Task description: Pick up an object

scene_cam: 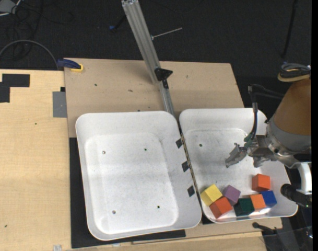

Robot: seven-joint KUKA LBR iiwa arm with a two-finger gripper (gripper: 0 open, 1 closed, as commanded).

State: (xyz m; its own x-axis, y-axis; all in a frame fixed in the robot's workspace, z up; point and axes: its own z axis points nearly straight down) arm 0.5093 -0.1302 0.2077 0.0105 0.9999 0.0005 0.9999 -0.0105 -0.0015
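Several coloured blocks lie in the front corner of the right bin [216,122]: a yellow block [211,193], a purple block [232,193], a red block [220,207], a green block [244,206], an orange block [258,201], a blue block [269,197] and, slightly apart, an orange-red block [261,182]. My gripper [232,155] reaches in from the right over the middle of this bin, behind the blocks and apart from them. Its fingers stand open with nothing between them.
The left bin [127,124] sits beside the right one, joined by black clips [185,166]. A slanted aluminium bar [145,43] rises behind the bins. The wooden bench extends to the left.
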